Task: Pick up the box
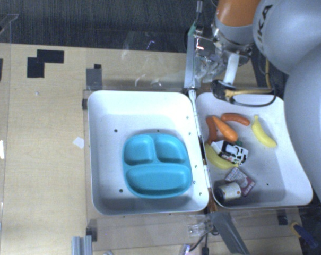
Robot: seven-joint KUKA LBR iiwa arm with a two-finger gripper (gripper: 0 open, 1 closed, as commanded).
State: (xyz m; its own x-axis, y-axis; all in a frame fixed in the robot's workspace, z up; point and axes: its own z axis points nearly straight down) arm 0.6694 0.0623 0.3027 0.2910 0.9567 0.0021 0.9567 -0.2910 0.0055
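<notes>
Gripper (216, 68), at upper centre-right of the frame, is hanging above the far rim of the right bin (293, 158), apart from its contents; its state I cannot tell. Box (234, 153), black-and-white, is lying mid-bin beside a carrot (224, 128) and banana (262, 133). Blue tray (157, 164) is sitting in the left bin (104, 142).

One fixed camera above the bench (43, 142), looking down at a slant, both white bins (104, 195) in frame, arm (293, 31) entering from right
</notes>
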